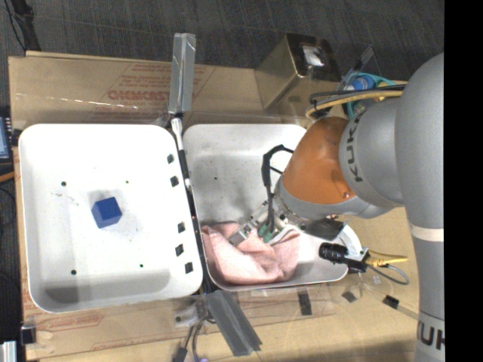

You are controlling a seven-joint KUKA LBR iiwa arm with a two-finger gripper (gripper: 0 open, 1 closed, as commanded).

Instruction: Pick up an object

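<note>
- Light is even and fairly bright from overhead; the two white bins come out brightest.
- The left bin (45, 202) is close to washed out, with a soft grey shadow along its near inner wall.
- The right bin (226, 164) shows a dull sheen on its floor, and the arm (377, 164) darkens the part beneath it.
- The dark floor (226, 13) at the top is dim and grainy.
- Overall sharpness is moderate; small details near the end effector (264, 228) look soft and hard to resolve.

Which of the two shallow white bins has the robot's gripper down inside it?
The right-hand white bin, holding the crumpled pink cloth; the gripper hangs over that cloth. The left-hand white bin holds a small blue cube.
</note>
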